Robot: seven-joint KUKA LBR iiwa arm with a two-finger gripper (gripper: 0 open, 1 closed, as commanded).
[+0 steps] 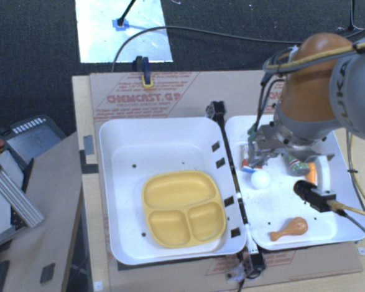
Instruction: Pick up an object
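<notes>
The right bin [338, 234] holds several small objects. A white ball [259, 180] lies near its left wall, with a small red and blue item [247, 167] just above it. A tan toy drumstick [290, 229] rests near the front edge. A green and orange item [299, 166] and a white tube [324, 172] lie partly under the arm. My gripper [258, 150] hangs over the bin's left part, just above the red and blue item and the ball. Nothing shows plainly between its fingers.
The left bin [117, 153] holds a yellow divided plate [183, 207]. A black divider with clips [230, 170] runs between the bins. The arm's orange band [312, 80] covers the right bin's back. A black part on a yellow cable [314, 195] hangs over the right bin.
</notes>
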